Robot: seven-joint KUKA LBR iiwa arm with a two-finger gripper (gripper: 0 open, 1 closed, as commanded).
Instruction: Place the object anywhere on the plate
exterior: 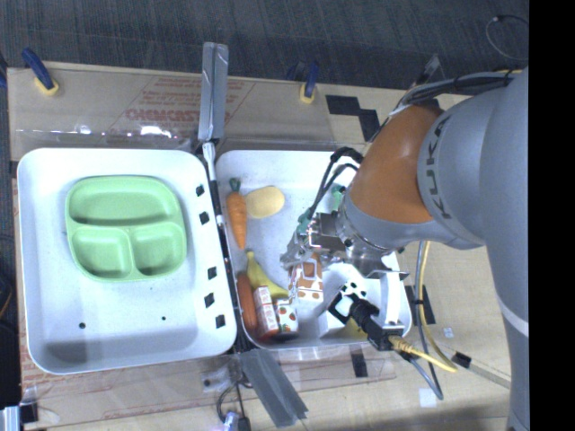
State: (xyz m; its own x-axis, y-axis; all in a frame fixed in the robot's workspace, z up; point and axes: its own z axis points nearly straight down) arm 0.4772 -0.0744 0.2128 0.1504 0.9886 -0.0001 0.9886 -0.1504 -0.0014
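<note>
A light green plate (128,225) with three compartments lies in the left white bin (54,330). My gripper (304,251) is low inside the right bin (296,164), near its middle. Directly under and in front of it stands a small orange-and-white carton (308,283), touching or nearly touching the gripper's tip. I see nothing clearly lifted off the bin floor. The grey arm with its orange band (404,173) covers the right part of this bin.
In the right bin lie a carrot (236,218), a pale yellow rounded fruit (265,202), a banana (260,277), a red carton (274,316) and a red-brown sausage-like item (246,302). A raised divider (214,232) separates the bins.
</note>
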